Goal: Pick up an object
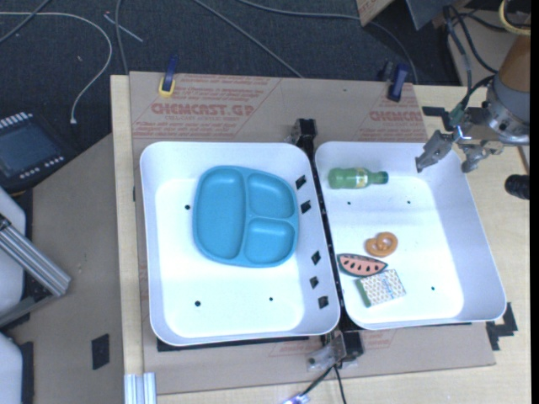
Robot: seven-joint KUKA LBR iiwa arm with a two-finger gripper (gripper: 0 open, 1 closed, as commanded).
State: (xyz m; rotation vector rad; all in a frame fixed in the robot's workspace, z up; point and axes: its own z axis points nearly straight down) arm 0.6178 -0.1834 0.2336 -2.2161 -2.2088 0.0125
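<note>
From the fixed camera above the bench, the gripper [448, 151] hangs over the upper right corner of the right bin [455, 251], at about two o'clock from that bin's middle, with its two fingers spread apart and nothing between them. Nothing has been picked up, so the whole grasp is left to do. Any of four things in the right bin could serve: a green bottle [357, 178] lies on its side near the top wall, at about nine o'clock from the gripper; an orange ring [381, 244] sits near the middle; a watermelon slice [362, 265] lies just beside it at seven o'clock; and a small speckled packet [381, 288] touches or nearly touches the slice at its five o'clock. The left bin [168, 251] holds a blue divided plate [246, 215] near its centre, well apart from the arm. As I judge it, the bottle is the nearest target, but it lies close to the top wall and to the divider between the bins, leaving little room on those sides. The ring has open white floor to its right and above. The slice and packet crowd each other, so a closing finger could nudge the neighbour. The right half of the right bin offers free space for descent.
</note>
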